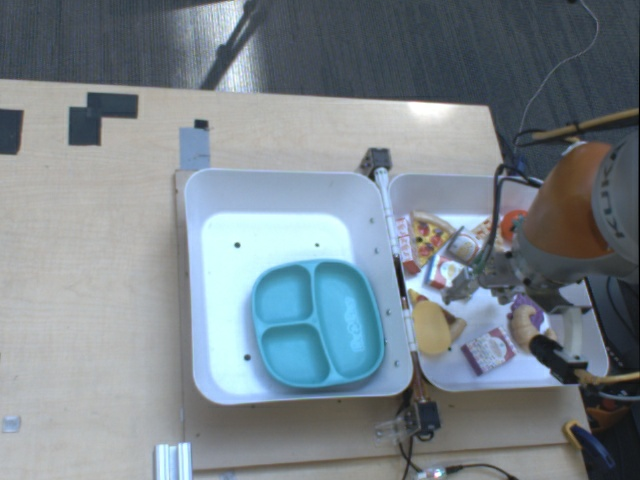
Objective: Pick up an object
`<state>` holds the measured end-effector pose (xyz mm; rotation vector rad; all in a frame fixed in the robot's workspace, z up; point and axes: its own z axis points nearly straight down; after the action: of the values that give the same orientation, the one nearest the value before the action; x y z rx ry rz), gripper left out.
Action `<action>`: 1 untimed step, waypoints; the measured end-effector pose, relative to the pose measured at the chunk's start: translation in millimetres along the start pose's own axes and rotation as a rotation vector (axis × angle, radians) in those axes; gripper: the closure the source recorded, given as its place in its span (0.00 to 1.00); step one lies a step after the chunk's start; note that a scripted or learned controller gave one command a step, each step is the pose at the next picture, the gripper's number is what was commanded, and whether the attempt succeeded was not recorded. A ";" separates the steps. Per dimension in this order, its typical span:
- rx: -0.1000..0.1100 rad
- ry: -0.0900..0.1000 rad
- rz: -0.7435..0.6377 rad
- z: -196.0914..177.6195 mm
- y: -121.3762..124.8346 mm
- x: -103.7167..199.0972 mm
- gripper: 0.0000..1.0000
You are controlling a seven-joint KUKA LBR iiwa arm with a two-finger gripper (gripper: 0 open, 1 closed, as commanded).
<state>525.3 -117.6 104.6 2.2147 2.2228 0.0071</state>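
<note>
Hiding pincer tips: cluttered bin.

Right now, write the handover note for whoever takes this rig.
Gripper: low in the right bin, above a small packet; whether it grips anything cannot be told from this view.
Right bin holds the toys: pizza slice, yellow chip-like piece, small red-and-white box, purple-and-tan toy, and an orange item near the arm.
Left bin holds a blue divided plate.
Done: the arm is positioned over the clutter.
Left: confirm a grasp and lift one object clear of the bin.
</note>
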 end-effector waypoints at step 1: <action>-0.012 -0.005 0.005 15.5 -33.5 20.0 0.00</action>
<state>491.8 -97.7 88.9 2.2114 2.2088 0.0152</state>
